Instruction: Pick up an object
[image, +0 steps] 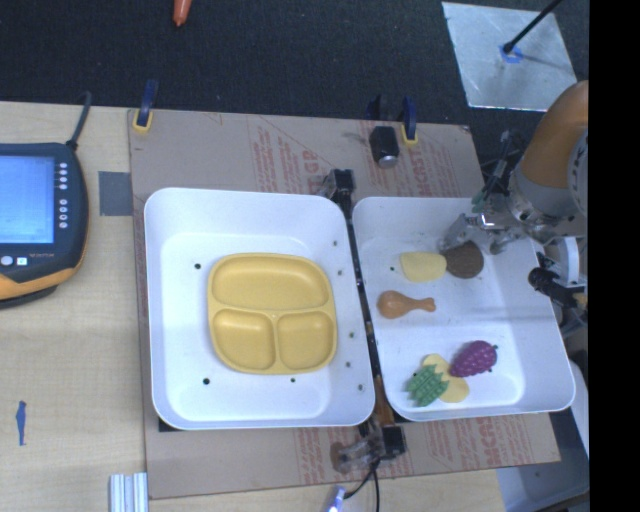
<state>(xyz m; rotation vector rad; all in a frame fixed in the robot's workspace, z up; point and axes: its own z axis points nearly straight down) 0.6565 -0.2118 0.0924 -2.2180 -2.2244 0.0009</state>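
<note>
The arm (555, 140) reaches in from the right, and its hand (478, 228) hangs low over the far part of the right bin (540, 330), close by a brown round piece (465, 261). Whether the hand is spread or pressed together I cannot tell, and nothing shows between its fingers. Touching the brown piece on its left lies a pale yellow piece (422, 265). Nearer the camera lies a tan drumstick (404, 304). At the bin's near edge a purple grape bunch (474, 357) rests just beside a green leafy piece (427, 384) and a yellow piece (450, 388) partly under them. The left bin (175, 300) bears a yellow divided tray (272, 312). A pendant (38, 220) with a blue screen lies on the table (70, 400) at the left.
</note>
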